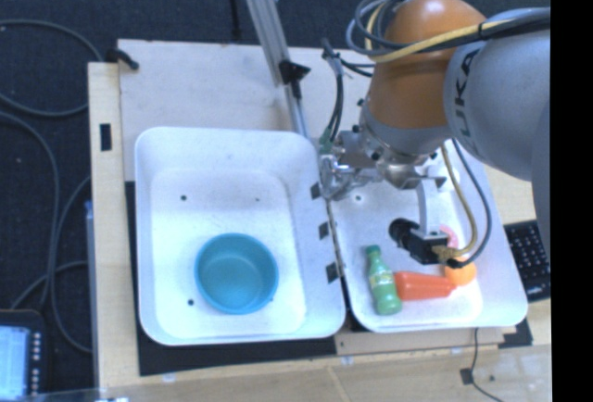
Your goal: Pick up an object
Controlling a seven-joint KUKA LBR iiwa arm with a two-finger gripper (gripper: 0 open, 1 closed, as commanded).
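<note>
A green bottle (379, 281) lies in the right bin (496, 303) near its front left corner. Beside it on the right lies an orange carrot-shaped piece (424, 285), with a small orange lump (462, 273) at its far end. My gripper (335, 174) hangs over the left rim of the right bin, well behind the bottle and apart from it. Nothing shows held in it. A blue bowl (236, 272) sits upright in the front of the left bin (167, 159).
A bit of pink (448, 232) peeks out near the wrist in the right bin. A slanted metal rail (264, 16) rises behind the bins. The arm's bulk covers the back of the right bin. A keyboard corner (524, 257) lies at the right.
</note>
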